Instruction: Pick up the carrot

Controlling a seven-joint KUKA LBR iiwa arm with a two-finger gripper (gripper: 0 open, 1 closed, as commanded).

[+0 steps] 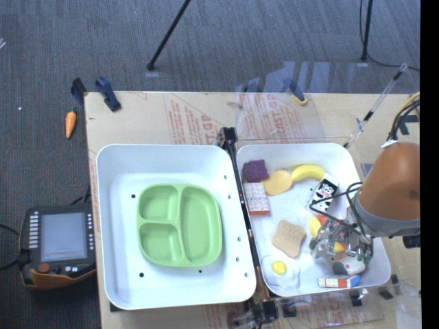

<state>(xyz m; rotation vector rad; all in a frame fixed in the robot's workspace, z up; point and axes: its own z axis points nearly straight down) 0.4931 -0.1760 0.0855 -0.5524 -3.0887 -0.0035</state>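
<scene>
Camera view: bench [178, 115] printed with red, unreadable lettering.

I'm looking into a robotics lab: grey carpet, tripod legs [173, 27] behind the plywood bench [171, 118], a teach pendant [60, 242] on the floor, clamps [107, 93] at the bench's edge.

Left bin [110, 184]: green divided plate [180, 225], three compartments, lying flat near the middle. Right bin [343, 153]: purple piece [255, 170] at far-left corner, banana [307, 173] beside a tan round piece [278, 182], toast slice [289, 238] centre, fried egg [280, 269] at near-left corner. Handheld pendant with screen [60, 242] on the floor, left of the counter [164, 115].
</scene>
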